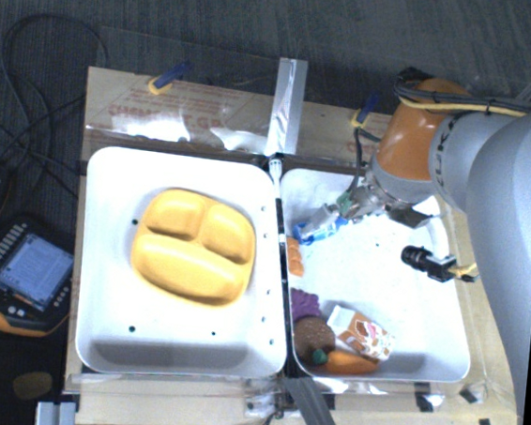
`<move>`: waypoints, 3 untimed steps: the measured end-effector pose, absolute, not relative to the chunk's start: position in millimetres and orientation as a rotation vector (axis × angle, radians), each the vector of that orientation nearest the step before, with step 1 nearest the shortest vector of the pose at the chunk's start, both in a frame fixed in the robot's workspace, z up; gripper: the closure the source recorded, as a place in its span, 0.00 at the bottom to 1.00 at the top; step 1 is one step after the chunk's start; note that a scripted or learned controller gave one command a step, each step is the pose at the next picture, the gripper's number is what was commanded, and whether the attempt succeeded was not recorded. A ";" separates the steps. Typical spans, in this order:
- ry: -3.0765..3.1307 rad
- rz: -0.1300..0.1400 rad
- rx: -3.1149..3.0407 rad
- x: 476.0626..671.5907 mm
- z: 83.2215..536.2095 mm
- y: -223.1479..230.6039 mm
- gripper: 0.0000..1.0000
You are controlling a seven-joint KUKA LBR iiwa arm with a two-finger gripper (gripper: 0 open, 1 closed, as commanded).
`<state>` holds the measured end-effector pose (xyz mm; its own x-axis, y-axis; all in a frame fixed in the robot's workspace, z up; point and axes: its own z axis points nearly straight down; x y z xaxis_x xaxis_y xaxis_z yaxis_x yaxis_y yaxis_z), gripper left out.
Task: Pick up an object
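My gripper (353, 204) reaches down into the far left part of the right bin (443, 320), below the orange wrist band (408, 142). Its tip sits right against the upper end of a blue and white tube (319, 226) that lies slanted on the bin floor. Whether the tube is gripped is hidden by the wrist. Along the bin's left and near side lie a small orange piece (293, 256), a purple grape bunch (305, 303), a brown round item (313, 334), a carrot (351, 364) and a white and red packet (364, 336).
A large yellow divided plate (194, 245) lies in the left bin (103, 322). A black cylindrical part (426, 260) juts over the right bin's right side. The grey arm (509, 185) covers the right edge. A metal divider post (287, 105) stands behind the bins.
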<state>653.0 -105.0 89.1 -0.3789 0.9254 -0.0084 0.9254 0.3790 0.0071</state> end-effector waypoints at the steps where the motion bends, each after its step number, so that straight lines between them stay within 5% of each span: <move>1: 2.599 0.005 1.746 653.4 97.5 -105.3 1.00; 2: 2.636 -0.002 1.709 669.5 301.5 -80.8 1.00; 3: 2.838 -0.002 1.352 630.2 181.8 -48.4 1.00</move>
